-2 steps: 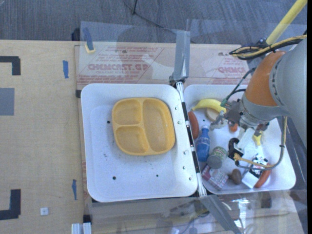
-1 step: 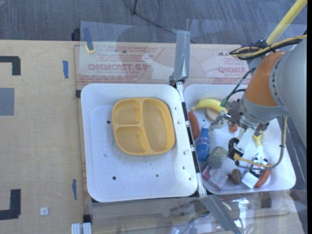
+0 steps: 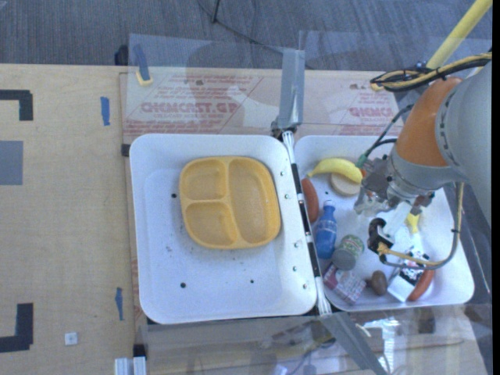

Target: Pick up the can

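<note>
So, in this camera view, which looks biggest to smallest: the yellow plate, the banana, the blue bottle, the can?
1. Yellow plate, easily largest.
2. Banana and blue bottle: too alike to rank.
3. Can, smallest.

arm [image 3: 469, 131]: cut off at right edge | jaws: hidden under wrist | right bin [image 3: 461, 283]: partly covered by arm

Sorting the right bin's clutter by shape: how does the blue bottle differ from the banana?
The blue bottle is blue with a straight body; the banana is yellow and curved. The bottle lies roughly along the bin's left wall, while the banana lies across the far end. Both rest in the right bin, apart from each other.
</note>
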`<state>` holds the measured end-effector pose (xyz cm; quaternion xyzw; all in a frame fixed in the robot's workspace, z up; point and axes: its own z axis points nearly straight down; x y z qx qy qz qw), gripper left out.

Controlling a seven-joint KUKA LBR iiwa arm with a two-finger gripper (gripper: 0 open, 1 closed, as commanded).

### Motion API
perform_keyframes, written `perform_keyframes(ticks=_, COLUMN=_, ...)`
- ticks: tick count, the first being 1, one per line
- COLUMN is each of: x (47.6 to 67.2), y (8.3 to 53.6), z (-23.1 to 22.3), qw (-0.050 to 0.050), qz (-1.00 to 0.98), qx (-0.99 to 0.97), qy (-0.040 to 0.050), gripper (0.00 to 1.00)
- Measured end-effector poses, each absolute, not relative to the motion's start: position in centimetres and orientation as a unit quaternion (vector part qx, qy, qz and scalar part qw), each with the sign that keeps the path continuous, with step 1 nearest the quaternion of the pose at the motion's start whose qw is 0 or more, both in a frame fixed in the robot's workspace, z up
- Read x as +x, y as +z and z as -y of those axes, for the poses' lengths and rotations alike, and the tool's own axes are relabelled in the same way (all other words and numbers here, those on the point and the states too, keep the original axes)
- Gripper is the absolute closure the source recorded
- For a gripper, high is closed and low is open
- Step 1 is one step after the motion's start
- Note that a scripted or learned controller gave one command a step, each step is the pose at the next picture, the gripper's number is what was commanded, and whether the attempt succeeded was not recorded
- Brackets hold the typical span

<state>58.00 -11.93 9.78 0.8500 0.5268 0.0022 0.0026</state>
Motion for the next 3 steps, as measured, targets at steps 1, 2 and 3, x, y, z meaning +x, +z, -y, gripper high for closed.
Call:
perform_keyframes(ticks=1, x=53.3, y=10.3, z=15.0, qw=-0.001, qz=-0.513, qx=0.859, qy=-0.0010, gripper=1.00)
perform_keyframes(ticks=2, x=59.7, y=8.9, z=18.6, qw=0.000, qz=-0.522, qx=0.853, qy=-0.0002, gripper=1.00)
perform_keyframes(ticks=3, x=60.1, y=17.0, z=13.7, qw=0.000, qz=-0.531, qx=0.847, qy=-0.0004, gripper=1.00)
